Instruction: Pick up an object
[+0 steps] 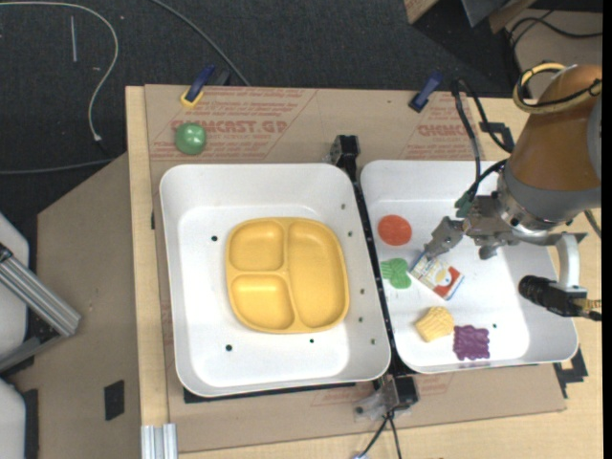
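Hovering at the right bin's centre, end effector is touching the red-white packet, grip state unreadable; descending squarely, clearing the green toy at 9 o'clock.

On the bench, the left bin holds a yellow divided plate. In the right bin the claw hangs just above a red-and-white packet, near a green toy, orange ball, corn cob and purple grapes. A green ball lies outside the bins.
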Available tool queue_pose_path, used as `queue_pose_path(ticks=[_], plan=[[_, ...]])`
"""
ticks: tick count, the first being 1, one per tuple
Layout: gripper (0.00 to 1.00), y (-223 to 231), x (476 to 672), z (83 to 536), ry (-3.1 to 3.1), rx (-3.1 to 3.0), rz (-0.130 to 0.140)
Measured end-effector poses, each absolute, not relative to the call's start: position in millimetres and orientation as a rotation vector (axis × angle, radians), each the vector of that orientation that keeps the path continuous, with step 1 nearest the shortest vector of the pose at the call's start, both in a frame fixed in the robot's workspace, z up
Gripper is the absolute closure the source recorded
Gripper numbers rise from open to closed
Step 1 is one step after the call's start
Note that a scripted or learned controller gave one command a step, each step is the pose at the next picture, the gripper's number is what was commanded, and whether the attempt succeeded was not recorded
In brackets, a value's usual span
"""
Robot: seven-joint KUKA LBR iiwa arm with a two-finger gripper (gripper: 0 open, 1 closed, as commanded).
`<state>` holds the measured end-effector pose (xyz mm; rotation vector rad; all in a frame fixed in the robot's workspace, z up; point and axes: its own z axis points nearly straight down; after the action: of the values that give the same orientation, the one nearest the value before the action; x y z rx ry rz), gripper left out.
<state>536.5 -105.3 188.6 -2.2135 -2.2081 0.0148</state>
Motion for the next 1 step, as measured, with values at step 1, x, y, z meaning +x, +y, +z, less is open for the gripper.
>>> queue_pose_path(ticks=[1], plan=[[0.0,-105.1,539.8,196.0,-2.22,-2.219,0.0]])
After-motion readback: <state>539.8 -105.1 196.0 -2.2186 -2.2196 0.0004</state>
